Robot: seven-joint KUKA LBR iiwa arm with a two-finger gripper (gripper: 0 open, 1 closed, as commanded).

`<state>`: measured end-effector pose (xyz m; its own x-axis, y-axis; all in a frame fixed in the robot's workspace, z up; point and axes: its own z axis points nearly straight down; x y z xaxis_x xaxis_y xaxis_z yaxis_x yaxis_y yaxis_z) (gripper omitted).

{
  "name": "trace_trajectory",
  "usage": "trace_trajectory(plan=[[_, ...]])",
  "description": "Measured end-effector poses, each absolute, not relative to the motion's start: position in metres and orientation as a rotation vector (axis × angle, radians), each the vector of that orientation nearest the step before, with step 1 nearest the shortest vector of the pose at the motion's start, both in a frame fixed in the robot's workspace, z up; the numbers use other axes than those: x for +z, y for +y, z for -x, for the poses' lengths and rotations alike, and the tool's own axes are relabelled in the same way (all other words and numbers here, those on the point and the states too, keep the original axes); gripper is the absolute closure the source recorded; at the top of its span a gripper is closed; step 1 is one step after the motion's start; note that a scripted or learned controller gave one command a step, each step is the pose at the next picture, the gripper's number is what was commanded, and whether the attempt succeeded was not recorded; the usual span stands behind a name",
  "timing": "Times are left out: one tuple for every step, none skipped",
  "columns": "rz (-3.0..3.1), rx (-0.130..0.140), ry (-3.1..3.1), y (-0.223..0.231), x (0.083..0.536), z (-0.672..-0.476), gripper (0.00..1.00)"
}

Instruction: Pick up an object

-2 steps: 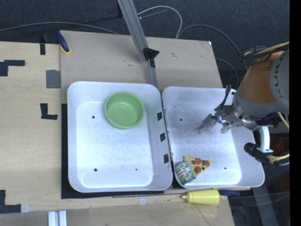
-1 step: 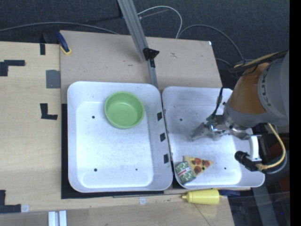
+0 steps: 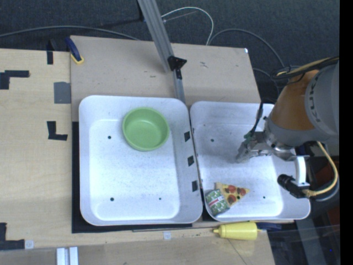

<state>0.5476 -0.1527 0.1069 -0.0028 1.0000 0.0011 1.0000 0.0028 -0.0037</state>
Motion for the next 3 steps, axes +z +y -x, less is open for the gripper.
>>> trace_trajectory(plan=[[2.223,-0.001,-2.223,-0.158,0.151,-0.545,1.0],[2.222,-0.003,-2.226,-0.158,0.196,-0.554,1.0],[2.222,-0.003,-2.226,-0.157,0.239,-0.552,1.0]])
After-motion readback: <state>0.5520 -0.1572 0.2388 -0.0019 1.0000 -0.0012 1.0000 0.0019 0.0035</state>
